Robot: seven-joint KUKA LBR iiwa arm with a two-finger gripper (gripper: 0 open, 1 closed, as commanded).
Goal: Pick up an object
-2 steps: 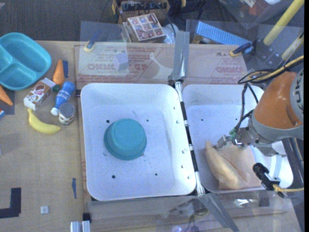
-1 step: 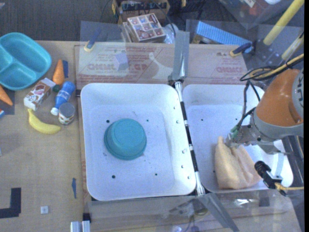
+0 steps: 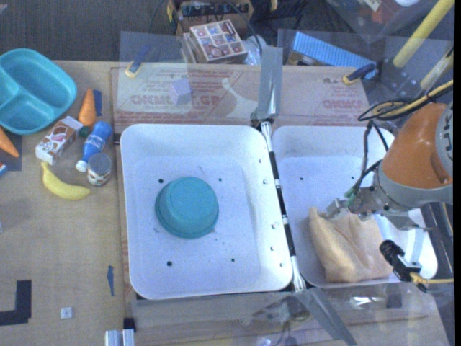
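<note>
- The gripper (image 3: 344, 206) hangs low in the right bin (image 3: 317, 157), directly over the upper end of a tan, loaf-like object (image 3: 344, 251) that lies in the bin's lower half.
- That object lies just below the gripper in the camera view and appears to touch it or nearly so; its long axis runs from upper left to lower right, roughly along the bin's near-right corner.
- The gripper's state cannot be told: its tip is small and partly masked by the wrist, and nothing is visibly held.
- The arm (image 3: 421, 157), grey with its orange band, reaches in from the right, so the tan object is far the nearer target.
- A teal bowl (image 3: 187, 206) sits upside down near the middle of the left bin (image 3: 144, 150), well apart from the gripper and across the divide between the bins.
- Judged from this, the coming move turns on a short descent onto the tan object's upper end, closing across its narrow width rather than along its length.
- Writing: red lettering runs across the cardboard (image 3: 173, 96) behind the bins, too blurred to read with confidence. A small carton (image 3: 57, 140) and a bottle (image 3: 94, 144) on the bench at left carry labels too small to read.
</note>
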